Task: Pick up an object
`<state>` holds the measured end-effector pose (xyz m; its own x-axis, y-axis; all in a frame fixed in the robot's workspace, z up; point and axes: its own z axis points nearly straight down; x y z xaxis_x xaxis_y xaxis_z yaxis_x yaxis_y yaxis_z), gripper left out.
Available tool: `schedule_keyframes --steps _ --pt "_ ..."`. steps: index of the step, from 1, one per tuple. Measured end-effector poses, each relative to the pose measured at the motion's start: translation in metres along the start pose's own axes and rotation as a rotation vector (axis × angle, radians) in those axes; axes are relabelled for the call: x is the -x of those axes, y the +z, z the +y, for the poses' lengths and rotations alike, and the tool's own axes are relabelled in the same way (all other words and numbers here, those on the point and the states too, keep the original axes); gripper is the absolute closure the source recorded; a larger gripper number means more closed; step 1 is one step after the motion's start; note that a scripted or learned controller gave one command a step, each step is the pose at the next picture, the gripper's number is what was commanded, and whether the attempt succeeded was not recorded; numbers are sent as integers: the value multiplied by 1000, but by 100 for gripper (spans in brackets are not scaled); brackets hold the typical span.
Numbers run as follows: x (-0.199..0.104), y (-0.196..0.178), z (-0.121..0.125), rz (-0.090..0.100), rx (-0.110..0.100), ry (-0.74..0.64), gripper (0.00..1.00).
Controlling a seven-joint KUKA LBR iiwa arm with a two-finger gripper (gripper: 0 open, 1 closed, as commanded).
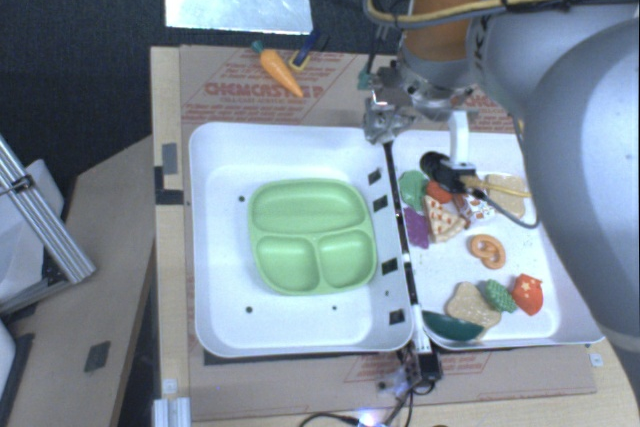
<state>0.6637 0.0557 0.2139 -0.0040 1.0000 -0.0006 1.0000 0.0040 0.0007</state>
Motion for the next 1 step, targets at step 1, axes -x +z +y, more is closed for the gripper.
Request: schedule_keyframes --steps 1 --pt "-6 -12 11 1 3 -2 100"
